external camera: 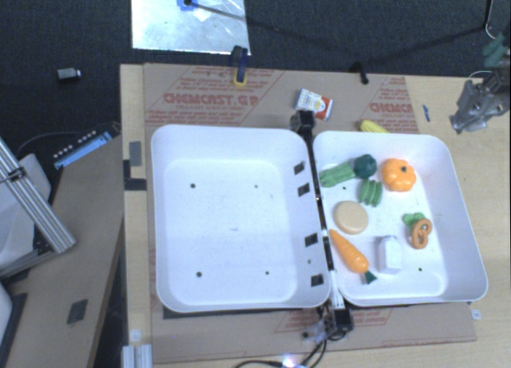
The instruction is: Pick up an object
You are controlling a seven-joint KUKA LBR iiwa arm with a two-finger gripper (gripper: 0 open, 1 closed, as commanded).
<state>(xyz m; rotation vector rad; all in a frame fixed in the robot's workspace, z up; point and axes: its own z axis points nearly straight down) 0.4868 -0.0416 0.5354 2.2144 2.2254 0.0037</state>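
Gripper [479,107] sits at the far right edge of the frame, upper right, beyond the top right corner of the right bin [463,199] and over the cardboard-covered bench [207,95]. Just the grey end piece of the arm is in the frame; it is small and blurred. Cannot tell whether the claw is released or clenched. Nothing is seen in it.

All candidate objects lie in the right bin, lower right of the frame:
- orange pumpkin [398,175], upper middle of the bin, nearest the gripper but well apart from it
- dark green broccoli-like piece [365,165], touching a lighter green vegetable [337,174] to its left
- small ridged green piece [370,192] just below those
- round beige disc [350,217] near the bin's centre
- carrot [350,253] lying on a slant along the left wall, lower part
- white block [389,253] just right of the carrot
- small orange and green piece [418,229] toward the right

Left bin [231,215] adjoins at the centre of the frame. A yellow item [372,127] lies on the cardboard just above the right bin's top rim.
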